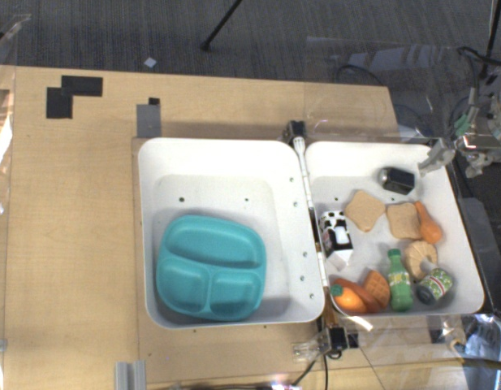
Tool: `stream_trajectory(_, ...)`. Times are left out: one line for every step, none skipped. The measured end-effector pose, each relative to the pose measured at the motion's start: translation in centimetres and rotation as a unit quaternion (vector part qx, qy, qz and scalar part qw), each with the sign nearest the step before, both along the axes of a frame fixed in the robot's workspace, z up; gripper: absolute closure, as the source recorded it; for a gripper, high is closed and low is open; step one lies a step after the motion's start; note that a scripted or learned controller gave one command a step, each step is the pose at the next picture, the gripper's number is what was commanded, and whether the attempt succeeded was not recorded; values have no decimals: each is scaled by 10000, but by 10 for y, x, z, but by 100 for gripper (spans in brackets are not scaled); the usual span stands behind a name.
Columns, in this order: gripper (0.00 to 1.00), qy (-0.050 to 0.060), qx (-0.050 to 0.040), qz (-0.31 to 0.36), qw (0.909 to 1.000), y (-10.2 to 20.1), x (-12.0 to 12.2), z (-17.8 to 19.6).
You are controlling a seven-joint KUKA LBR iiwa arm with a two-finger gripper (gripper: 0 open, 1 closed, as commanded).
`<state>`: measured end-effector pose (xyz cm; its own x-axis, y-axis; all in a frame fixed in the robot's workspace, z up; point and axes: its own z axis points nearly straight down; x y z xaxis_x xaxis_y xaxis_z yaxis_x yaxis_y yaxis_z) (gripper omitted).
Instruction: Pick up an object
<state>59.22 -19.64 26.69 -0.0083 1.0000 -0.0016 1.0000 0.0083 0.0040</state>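
The right white bin (465, 242) holds several toy foods. A black block (399, 179) lies near its far wall. Two tan toast slices (365, 210) (403, 219) sit mid-bin, with an orange carrot (427, 224) beside them. A black-and-white carton (338, 234) lies against the left wall. Along the near side are a green bottle (399, 279), a small can (435, 284), a beige round piece (420, 255), a brown bread piece (377, 288) and an orange fruit (348, 298).
The left white bin (209, 165) holds a teal divided plate (209, 265) in its near half. A grey bracket and cables (469, 140) stand at the right bin's far right corner. Black tape marks (71, 94) lie on the wooden bench at far left.
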Motion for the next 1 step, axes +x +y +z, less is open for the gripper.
stream_trajectory(0, -31, 5, 330, 9995, -6, 30, -176)
